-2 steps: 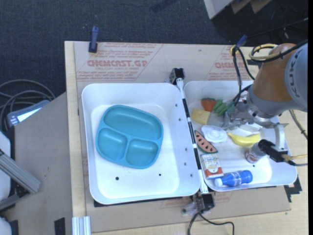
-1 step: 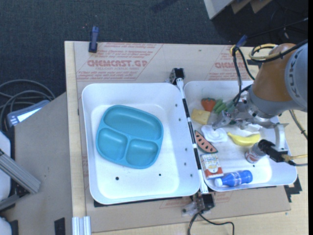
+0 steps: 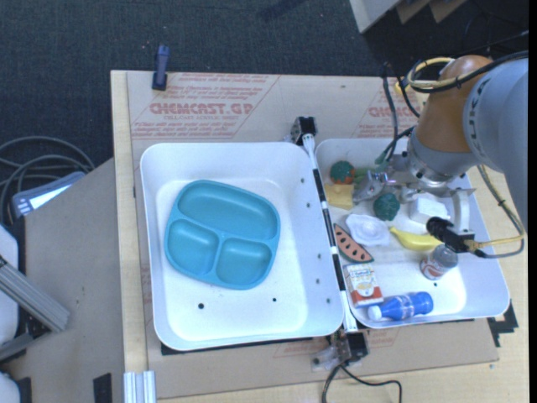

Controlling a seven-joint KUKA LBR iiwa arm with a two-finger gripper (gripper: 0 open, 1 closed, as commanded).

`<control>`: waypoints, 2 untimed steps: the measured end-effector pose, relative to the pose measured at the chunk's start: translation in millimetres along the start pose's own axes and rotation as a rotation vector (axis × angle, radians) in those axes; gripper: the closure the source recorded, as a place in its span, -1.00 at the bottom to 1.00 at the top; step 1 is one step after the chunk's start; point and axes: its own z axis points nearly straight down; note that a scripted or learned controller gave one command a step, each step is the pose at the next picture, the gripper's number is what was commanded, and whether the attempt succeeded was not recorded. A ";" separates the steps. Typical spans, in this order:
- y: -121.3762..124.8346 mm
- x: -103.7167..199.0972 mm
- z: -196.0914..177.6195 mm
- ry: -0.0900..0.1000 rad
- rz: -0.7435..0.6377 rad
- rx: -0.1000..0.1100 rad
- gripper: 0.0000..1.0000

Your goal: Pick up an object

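Note:
My gripper hangs low over the upper part of the right bin, with the grey arm and its orange band coming in from the upper right. A dark green round object lies right under the gripper's tip, touching or nearly touching it. Another green ball and a yellow piece lie just to its left. A white object, a banana and a watermelon slice lie below.
A blue-capped bottle, a red-and-white packet and a small can sit at the right bin's front. The left bin holds a blue divided plate. A black clip is at the bins' far joint.

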 end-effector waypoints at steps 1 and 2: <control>0.4 0.5 -10.0 0.000 0.000 -0.002 1.00; -7.2 66.3 -130.5 0.003 -0.002 0.000 1.00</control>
